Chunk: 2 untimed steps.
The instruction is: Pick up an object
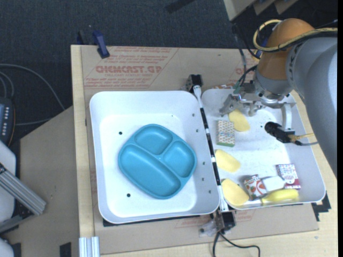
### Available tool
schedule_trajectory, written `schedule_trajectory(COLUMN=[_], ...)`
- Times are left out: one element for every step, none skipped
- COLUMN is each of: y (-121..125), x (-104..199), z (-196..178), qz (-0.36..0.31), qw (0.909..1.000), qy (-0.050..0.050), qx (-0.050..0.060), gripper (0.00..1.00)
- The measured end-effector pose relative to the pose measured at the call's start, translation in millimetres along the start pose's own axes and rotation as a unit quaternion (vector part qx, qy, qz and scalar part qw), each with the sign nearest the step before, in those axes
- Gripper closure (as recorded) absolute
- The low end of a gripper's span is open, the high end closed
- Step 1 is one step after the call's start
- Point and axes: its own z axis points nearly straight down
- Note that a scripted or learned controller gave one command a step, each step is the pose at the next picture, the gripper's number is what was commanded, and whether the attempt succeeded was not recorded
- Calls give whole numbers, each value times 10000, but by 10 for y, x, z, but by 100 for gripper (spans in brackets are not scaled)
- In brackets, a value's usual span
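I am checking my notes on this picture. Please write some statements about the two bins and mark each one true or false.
1. The blue plate lies in the left bin of the picture. True.
2. The blue plate is plain, without sections. False: it is divided into three compartments.
3. The gripper is above the right bin. True.
4. The checked packet lies beside the blue plate in the left bin. False: it lies in the right bin, close to the wall between the bins.
5. The right bin holds more than one yellow piece. True: one lies near the gripper, and another lies further forward.
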Motion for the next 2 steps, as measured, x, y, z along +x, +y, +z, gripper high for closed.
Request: schedule_trajectory(y=[9, 7], x=[1, 1], z=[-109, -106], qz=[-7, -8], qw=[10000, 10000], qy=[-7, -8], qx=[-15, -12], gripper=[100, 0])
